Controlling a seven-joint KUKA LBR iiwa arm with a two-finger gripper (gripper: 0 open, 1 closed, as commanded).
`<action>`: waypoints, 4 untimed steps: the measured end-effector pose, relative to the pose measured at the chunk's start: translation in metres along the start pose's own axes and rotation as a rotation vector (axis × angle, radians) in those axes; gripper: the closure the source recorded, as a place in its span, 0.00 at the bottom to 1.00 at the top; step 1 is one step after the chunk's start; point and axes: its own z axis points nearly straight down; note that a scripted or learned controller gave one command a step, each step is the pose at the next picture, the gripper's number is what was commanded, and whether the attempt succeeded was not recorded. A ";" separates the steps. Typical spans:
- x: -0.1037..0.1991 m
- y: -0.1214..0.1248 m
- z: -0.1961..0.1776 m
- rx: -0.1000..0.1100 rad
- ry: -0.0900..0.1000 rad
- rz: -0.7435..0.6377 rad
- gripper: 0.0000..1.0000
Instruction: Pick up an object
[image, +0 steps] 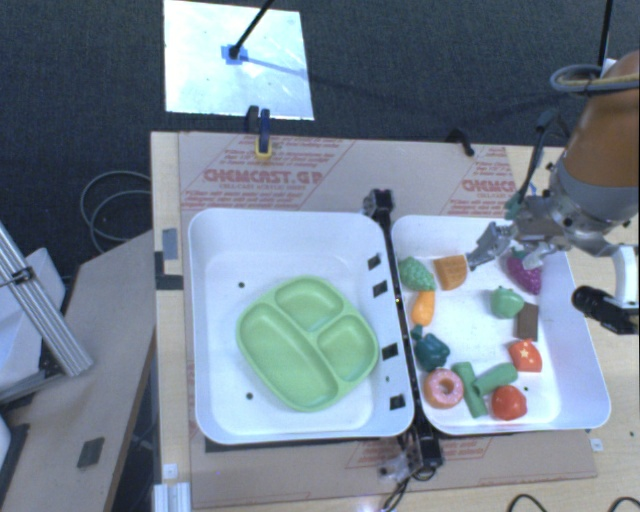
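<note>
Bins: 2 shallow white plastic bins side by side on the bench, left bin (215, 250) and right bin (580, 395), meeting at a black clip strip in the middle.
Left bin contents: 1 light green plastic divided plate (305, 342) with 3 compartments, lying flat near the bin's centre.
Right bin contents: 11 small toy food pieces counted.
Green pieces: 4 — 1 leafy green lump (416, 273) at the upper left, 1 dark teal broccoli-like piece (432, 350), 1 green pepper shape (507, 301), 1 green bent tube piece (483, 384).
Orange pieces: 2 — 1 orange wedge (451, 271) just right of the leafy lump, 1 small orange carrot shape (424, 307) below it.
Red pieces: 2 — 1 red-orange piece with a pale mark (525, 355), 1 round red tomato shape (508, 402) touching the tube's end.
Other pieces: 1 pink ring doughnut (443, 388), 1 brown block (527, 321), 1 magenta-purple lump (524, 273).
Arm: 1 grey arm with an orange band, entering from the right above the right bin's upper corner.
Gripper: 1 two-finger gripper (512, 250), low over the upper right bin between the orange wedge and the magenta-purple lump; cannot tell whether it is spread or closed, and no piece is seen pinched.
Bench extras: 1 blue and yellow clamp (263, 133) at the far edge of the cardboard sheet.
</note>
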 end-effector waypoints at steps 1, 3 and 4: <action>0.000 0.002 -0.006 -0.012 -0.001 -0.002 0.00; 0.005 0.007 0.106 -0.007 0.000 0.000 0.00; 0.013 0.009 0.165 -0.008 0.001 0.000 0.00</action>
